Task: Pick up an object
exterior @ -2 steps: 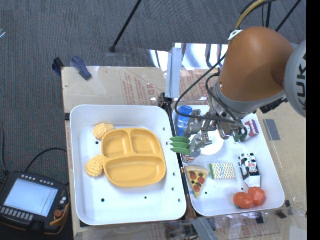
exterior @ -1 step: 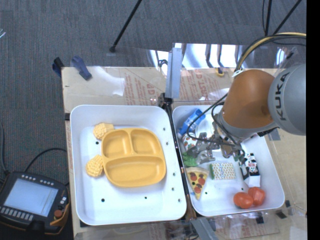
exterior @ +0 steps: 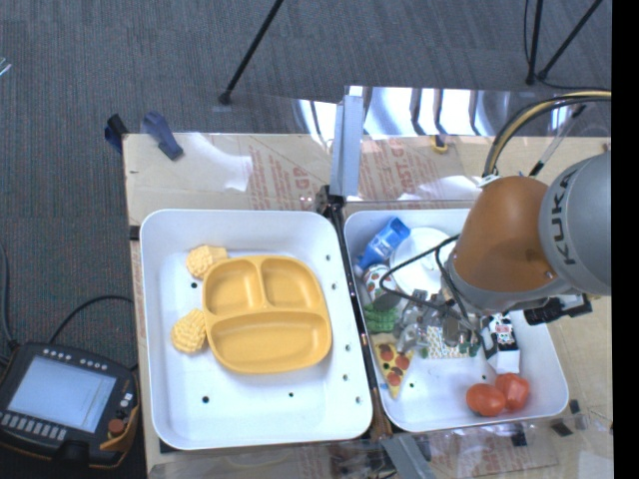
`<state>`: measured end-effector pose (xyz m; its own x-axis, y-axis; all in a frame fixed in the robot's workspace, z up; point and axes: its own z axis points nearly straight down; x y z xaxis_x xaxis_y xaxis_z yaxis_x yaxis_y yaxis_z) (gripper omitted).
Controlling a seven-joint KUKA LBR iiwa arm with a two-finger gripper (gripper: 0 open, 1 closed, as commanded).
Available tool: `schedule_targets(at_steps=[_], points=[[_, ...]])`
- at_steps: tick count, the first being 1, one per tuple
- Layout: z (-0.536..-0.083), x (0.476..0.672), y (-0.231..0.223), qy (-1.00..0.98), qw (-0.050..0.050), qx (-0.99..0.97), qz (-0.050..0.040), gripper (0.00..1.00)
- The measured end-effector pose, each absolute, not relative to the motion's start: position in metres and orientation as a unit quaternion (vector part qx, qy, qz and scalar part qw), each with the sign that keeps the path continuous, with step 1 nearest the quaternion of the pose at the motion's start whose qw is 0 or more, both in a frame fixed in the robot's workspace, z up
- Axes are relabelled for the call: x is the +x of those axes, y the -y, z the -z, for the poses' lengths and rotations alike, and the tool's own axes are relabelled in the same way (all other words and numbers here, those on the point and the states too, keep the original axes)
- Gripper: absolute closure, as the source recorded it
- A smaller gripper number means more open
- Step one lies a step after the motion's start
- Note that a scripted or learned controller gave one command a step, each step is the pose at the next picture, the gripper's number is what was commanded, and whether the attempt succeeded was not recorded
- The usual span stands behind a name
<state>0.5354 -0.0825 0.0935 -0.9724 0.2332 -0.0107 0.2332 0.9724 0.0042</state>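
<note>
Jaws of the grey arm's gripper (exterior: 439, 319), their state impossible to tell, hang low in the right white bin (exterior: 554, 367) over small clutter, near a flat plastic pizza slice (exterior: 392, 364), probably light and stiff, best pinched across its edges.

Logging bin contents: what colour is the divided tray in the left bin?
Yellow-orange, plain, no pattern; the divided tray shows clearly in the camera view.

- Around my table (exterior: 250, 173) lies a dark grey carpet floor (exterior: 120, 48).
- Black tripod legs (exterior: 258, 38) slant across the carpet at the top, with another stand (exterior: 559, 28) at the upper right.
- A teach pendant (exterior: 60, 402) with a lit screen rests on the floor at lower left, its cable (exterior: 60, 322) curling beside it.
</note>
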Motion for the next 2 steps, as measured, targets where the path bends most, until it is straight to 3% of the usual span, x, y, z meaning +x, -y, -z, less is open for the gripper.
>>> schedule_targets(at_steps=[1,2], points=[[-0.256,0.564,0.004,-0.980,0.005,0.198,-0.0018,1.00],[-0.205,0.489,0.030,-0.998,-0.002,0.064,-0.0003,1.00]])
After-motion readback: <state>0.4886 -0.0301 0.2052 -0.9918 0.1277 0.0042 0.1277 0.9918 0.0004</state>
